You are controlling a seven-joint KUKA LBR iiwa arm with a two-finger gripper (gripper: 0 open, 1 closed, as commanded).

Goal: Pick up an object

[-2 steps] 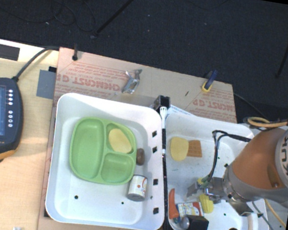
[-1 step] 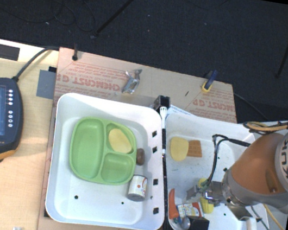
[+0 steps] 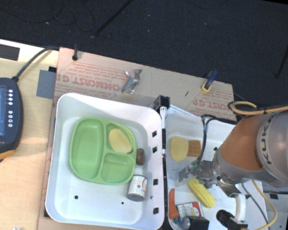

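Over the right bin (image 3: pixel 186 126) the gripper (image 3: pixel 195 173) hangs low beside a corn cob (image 3: pixel 202 193), its metal parts a dark blur under the orange-banded wrist, so its state cannot be told. Near it lie a yellow sponge (image 3: pixel 179 148) and a red-labelled packet (image 3: pixel 188 209), while a black block (image 3: pixel 197 224) is partly cut by the rim. Across the divider, the left bin (image 3: pixel 64 191) holds a green divided tray (image 3: pixel 93 152) and a small can (image 3: pixel 137 187).

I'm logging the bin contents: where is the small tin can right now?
The small silver tin can stands in the left white bin, just off the lower right corner of the green divided plastic plate, near the wall between the bins.
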